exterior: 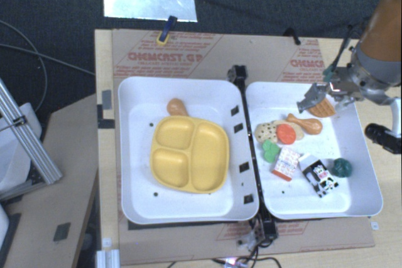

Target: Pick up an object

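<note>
Red "CHEMCAST" lettering runs across the brown board (pixel 188 50) under the bins.

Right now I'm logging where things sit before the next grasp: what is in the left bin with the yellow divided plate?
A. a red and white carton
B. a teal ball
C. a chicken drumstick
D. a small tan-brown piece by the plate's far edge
D: a small tan-brown piece lies at the far edge of the yellow divided plate in the left bin; the other items are in the right bin.

Divided plate (pixel 190 154) in left bin (pixel 135 135); toy foods (pixel 286 134) in right bin (pixel 364 188)
</note>
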`<state>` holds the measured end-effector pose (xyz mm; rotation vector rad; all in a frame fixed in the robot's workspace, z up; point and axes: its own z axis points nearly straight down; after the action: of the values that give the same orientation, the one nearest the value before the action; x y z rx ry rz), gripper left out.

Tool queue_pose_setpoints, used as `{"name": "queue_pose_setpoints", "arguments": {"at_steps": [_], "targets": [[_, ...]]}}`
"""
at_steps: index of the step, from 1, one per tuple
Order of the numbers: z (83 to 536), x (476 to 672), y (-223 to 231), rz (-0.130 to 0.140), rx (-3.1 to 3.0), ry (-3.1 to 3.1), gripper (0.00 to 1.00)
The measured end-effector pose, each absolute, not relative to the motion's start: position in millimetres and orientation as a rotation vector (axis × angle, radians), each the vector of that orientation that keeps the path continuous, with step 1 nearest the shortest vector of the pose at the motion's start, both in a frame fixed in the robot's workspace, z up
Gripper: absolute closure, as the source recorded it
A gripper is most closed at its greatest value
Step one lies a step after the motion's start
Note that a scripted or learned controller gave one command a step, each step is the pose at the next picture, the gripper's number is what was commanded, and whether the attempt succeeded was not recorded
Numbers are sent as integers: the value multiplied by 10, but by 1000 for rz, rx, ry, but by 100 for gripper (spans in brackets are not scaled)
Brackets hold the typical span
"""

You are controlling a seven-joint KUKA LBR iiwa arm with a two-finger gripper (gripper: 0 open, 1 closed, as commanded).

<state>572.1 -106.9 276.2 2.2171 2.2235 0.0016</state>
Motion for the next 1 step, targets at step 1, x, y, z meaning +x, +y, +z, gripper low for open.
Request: {"name": "queue_pose_setpoints", "arguments": {"at_steps": [1], "targets": [[1351,5661,-1251,-12,2229,2228,0]]}}
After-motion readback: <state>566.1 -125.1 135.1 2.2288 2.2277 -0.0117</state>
